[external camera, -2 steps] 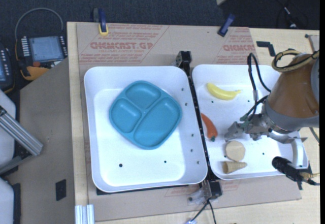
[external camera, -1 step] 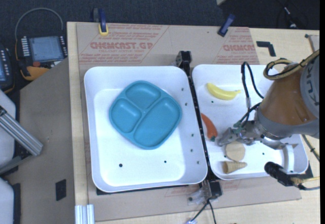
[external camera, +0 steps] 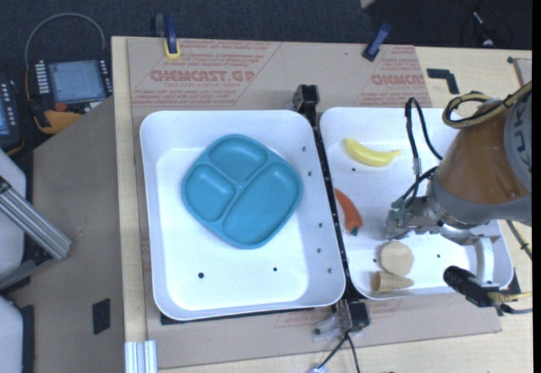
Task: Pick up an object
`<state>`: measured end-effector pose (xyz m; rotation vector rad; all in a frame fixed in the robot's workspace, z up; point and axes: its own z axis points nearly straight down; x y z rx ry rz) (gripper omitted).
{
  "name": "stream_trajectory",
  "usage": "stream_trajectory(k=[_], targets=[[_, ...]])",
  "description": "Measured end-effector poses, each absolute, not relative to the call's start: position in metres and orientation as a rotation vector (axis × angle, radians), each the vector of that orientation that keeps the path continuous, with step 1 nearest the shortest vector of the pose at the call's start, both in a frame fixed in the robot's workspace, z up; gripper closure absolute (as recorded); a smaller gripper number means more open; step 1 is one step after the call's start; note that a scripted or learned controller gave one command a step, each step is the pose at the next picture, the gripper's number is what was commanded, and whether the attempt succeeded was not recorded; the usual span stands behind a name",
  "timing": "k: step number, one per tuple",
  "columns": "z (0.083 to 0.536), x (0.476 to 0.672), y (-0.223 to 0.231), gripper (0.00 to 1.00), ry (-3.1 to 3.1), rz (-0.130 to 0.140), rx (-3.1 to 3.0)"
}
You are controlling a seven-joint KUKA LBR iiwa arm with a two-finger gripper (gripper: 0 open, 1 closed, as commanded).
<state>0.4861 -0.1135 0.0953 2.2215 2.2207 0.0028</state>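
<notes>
The gripper [external camera: 397, 226] hangs near the right bin's [external camera: 372, 122] front edge; I cannot tell its grip. It may bump the round cookie [external camera: 396, 258] away.

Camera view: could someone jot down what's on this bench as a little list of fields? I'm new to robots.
left bin: holds blue divided plate
right bin: holds banana, orange carrot, ice cream cone
arm: reaches over right bin
gripper: above the cone, beside the carrot
fingers: cannot tell
</notes>
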Motion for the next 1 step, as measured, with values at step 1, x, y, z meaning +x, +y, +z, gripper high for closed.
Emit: stream_trajectory(k=[1], targets=[[0.1541,0.4806,-0.1084,1.00,2.219,0.004,2.216]])
